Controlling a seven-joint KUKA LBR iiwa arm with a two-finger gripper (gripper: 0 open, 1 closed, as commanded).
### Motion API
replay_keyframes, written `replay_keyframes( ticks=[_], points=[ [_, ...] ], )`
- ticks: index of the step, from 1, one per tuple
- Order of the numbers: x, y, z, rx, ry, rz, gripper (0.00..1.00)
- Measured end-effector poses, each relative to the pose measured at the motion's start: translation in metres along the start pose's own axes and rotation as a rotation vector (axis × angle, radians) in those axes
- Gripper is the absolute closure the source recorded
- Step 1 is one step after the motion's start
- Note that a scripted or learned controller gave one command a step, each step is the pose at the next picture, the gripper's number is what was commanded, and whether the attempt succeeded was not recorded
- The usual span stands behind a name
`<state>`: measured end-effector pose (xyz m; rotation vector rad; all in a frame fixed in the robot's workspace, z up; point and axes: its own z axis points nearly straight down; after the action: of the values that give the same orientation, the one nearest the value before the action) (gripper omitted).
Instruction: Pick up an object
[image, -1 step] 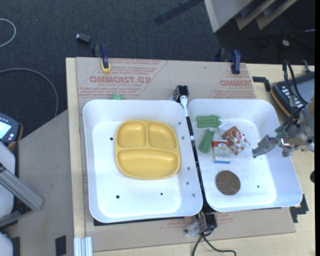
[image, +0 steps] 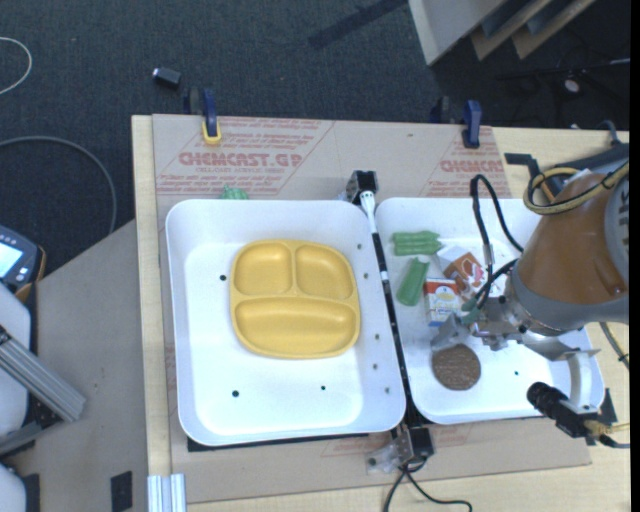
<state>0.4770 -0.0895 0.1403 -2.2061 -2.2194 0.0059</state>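
I see the bench (image: 300, 150) topped with a tan board printed in red lettering. Two blue clamps hold its far edge, one (image: 209, 112) toward the left and one (image: 472, 118) toward the right. Two shallow white bins sit on the board side by side, touching along their inner edges: the left bin (image: 200, 330) and the right bin (image: 500, 400). A black strip (image: 380, 290) runs along the seam between them. A small green scrap (image: 234, 193) lies on the board just beyond the left bin's far rim. At the near edge, by the seam, I see a small fitting with cables (image: 405, 450).
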Motion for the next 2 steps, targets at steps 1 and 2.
replay_keyframes(
  ticks=[1, 2],
  points=[
    [-0.005, 0.003, -0.016, -0.015, -0.007, 0.007, 1.0],
    [0.122, 0.002, -0.045, -0.014, -0.001, -0.009, 1.0]
  ],
)
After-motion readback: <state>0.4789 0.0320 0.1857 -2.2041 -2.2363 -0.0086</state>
